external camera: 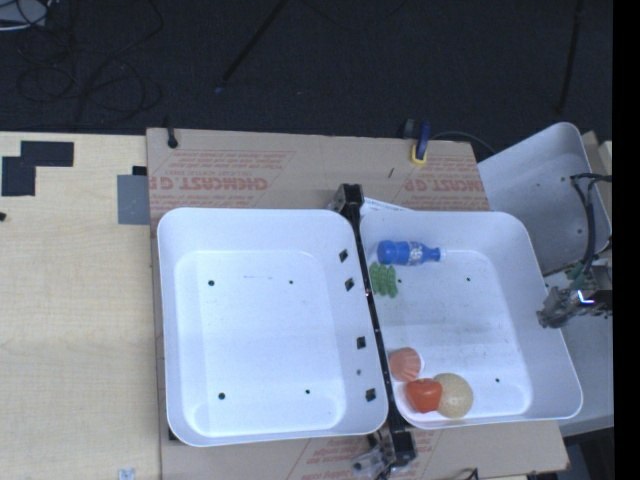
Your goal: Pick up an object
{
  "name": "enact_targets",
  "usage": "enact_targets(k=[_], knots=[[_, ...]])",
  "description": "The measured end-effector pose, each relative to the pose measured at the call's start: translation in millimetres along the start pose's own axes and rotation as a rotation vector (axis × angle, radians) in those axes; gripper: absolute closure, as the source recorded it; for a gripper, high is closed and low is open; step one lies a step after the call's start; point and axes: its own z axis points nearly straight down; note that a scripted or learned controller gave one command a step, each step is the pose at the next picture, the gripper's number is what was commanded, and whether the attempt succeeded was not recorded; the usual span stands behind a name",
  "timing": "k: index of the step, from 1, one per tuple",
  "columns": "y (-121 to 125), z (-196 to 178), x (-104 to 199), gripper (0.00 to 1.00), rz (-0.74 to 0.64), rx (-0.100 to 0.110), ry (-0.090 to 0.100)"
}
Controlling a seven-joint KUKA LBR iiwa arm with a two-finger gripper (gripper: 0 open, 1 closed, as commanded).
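Right bin (520, 268): objects at rest.
Blue bottle (407, 254), green item (384, 280) and three fruits (430, 386) lie inside; tool (572, 303) outside right rim, state indeterminate.

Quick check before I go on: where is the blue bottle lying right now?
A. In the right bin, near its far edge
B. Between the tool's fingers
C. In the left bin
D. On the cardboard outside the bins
A: the blue bottle lies on its side in the right bin, toward the far edge, just above the green object.

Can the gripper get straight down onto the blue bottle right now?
Probably yes: the blue bottle lies alone at the right bin's far end, nothing covering it; the green object sits just beside it.
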Motion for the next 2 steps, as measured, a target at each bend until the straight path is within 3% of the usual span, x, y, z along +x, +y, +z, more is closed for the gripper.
enact_targets(k=[2], knots=[[-0.1,0.1,-0.1,1.00,0.001,0.000,0.000]])
